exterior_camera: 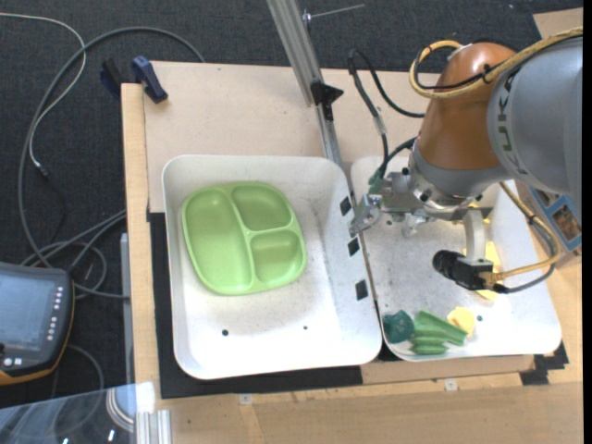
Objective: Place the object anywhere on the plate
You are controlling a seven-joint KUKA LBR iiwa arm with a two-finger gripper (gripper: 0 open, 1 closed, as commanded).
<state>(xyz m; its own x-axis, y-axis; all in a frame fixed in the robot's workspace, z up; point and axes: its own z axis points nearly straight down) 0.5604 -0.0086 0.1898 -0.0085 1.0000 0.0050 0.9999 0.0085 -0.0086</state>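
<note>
The likely objects to be moved are a small cluster of green pieces point(427, 331) with a yellow piece point(461, 320) just beside them, lying in the near corner of the right bin point(523, 326), close to its front rim. None of them is on the plate point(208, 243), a green divided dish that sits bare in the left bin point(190, 345), well apart from the cluster. The gripper point(377, 203) hangs over the far inner side of the right bin, close to the wall shared by the two bins. The arm point(467, 118) above hides it, so whether it is spread or pressed together cannot be told, and nothing shows held in it. By my reading, the pick is the step in hand and has not yet been made. The next move calls for bringing the gripper toward the front corner, settling on one piece of the crowded cluster and coming down cleanly near the rim, before any carry across the wall to the plate.
</note>
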